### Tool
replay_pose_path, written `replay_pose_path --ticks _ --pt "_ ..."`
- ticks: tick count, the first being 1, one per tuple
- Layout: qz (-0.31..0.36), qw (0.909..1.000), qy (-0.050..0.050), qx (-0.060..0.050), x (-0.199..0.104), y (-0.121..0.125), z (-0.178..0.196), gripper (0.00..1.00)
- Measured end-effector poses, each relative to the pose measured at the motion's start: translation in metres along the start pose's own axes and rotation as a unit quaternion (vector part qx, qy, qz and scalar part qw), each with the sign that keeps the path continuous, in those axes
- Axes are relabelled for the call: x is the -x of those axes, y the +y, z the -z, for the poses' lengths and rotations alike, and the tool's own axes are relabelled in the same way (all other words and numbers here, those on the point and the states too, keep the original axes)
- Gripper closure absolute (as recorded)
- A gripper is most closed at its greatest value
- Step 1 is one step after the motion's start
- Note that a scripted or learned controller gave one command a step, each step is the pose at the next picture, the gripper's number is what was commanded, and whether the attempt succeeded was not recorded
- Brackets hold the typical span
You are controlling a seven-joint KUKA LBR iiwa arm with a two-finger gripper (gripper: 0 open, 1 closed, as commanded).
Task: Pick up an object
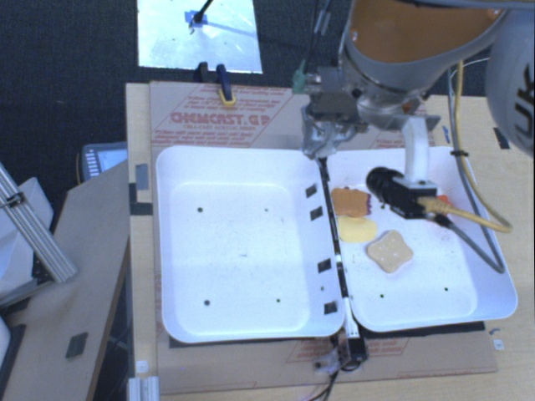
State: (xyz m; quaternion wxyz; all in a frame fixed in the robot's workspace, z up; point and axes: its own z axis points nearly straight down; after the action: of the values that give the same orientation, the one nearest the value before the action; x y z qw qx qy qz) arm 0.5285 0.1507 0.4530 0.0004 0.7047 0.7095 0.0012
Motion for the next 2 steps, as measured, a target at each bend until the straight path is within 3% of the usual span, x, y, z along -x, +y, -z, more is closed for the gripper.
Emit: replay_pose_path --ticks 1,2 --pt "-0.003 1.0 -0.001 -0.003 0.027 -0.044 -0.045 1.0" --pt "0.0 1.0 0.003 0.007 0.0 -0.042 0.09 1.0"
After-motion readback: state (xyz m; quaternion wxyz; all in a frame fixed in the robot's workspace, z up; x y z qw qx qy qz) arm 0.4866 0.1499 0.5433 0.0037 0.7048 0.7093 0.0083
